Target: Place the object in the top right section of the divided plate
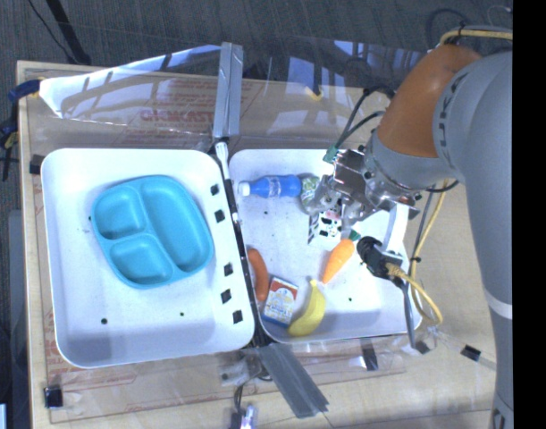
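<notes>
A blue divided plate (152, 231) lies in the left bin (85, 329), with nothing in its three sections. My gripper (326, 224) hangs over the middle of the right bin (380, 307), just above and left of an orange carrot (338, 260). The carrot lies tilted on the bin floor, its thick end close under the gripper. I see nothing clearly held in the gripper.
In the right bin, a clear water bottle with a blue label (273, 187) lies at the back left. A banana (310, 311), a small carton (280, 300) and a reddish sausage-shaped item (257, 271) sit at the front left. A raised divider (230, 239) separates the bins.
</notes>
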Controlling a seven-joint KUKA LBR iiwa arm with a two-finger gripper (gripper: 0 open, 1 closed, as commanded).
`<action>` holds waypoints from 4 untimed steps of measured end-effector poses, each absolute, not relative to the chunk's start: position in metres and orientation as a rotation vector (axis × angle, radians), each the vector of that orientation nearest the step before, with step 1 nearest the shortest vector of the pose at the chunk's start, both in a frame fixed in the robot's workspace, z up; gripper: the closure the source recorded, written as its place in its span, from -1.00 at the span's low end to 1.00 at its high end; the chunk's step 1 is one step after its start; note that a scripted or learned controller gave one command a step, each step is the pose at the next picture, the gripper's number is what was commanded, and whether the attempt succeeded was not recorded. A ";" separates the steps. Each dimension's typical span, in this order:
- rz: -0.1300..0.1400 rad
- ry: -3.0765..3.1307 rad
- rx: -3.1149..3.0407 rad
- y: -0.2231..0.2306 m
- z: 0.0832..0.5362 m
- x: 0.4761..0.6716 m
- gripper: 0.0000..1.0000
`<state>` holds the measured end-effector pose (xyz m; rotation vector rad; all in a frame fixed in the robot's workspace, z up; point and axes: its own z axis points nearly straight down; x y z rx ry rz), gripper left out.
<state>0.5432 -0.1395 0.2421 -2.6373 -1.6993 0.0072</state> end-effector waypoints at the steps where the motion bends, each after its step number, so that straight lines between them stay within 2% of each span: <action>1: 0.004 -1.706 -2.637 -0.061 0.309 0.564 1.00; 2: 0.003 -1.554 -2.731 0.043 0.370 0.560 1.00; 3: 0.015 -1.598 -2.702 0.105 0.304 0.610 1.00; 4: 0.014 -1.848 -2.537 0.182 0.233 0.621 1.00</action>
